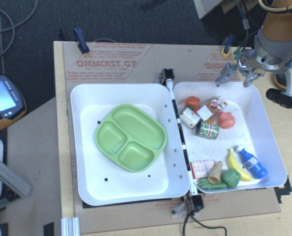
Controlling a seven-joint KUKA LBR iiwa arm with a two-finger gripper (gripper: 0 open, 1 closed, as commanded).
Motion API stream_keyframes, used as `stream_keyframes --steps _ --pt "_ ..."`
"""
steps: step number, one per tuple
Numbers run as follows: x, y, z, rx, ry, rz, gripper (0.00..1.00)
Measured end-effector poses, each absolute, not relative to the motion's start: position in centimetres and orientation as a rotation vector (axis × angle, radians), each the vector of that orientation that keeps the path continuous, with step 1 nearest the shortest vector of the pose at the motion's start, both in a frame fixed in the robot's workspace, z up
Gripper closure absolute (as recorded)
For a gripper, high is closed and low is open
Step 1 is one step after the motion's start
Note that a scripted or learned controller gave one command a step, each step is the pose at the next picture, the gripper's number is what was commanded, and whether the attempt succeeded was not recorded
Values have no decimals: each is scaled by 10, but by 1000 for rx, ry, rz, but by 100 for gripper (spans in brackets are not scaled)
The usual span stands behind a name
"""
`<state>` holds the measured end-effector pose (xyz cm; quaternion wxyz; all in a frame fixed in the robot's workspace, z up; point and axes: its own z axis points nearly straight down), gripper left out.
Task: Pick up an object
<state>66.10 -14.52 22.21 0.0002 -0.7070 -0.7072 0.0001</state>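
Two white bins are sitting side by side on the worktop. The left bin is holding a green tray with three compartments, lying flat near the bin's middle. The right bin is carrying all the small things. Toward its far left a tomato, a white box, a second white box, a wrapped snack, a can lying on its side and a red fruit are clustering close together, several of them touching. Along the near edge a card, a cone, a green pepper, a banana and a blue bottle are lying, the bottle just beside the banana and the cone leaning between card and pepper. The arm is reaching in from the right, and the gripper is hovering over the far rim of the right bin, well apart from both groups. Its fingers are standing spread apart, and nothing is being gripped between them.
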Motion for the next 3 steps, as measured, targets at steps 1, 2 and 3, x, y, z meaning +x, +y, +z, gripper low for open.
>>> stream_keyframes --steps 1,2,3 --pt "635 -114 150 -2213 -2218 7 0" --pt "619 -176 85 -2224 -2211 5 0" --pt "622 -172 100 -2219 -2217 1 100"
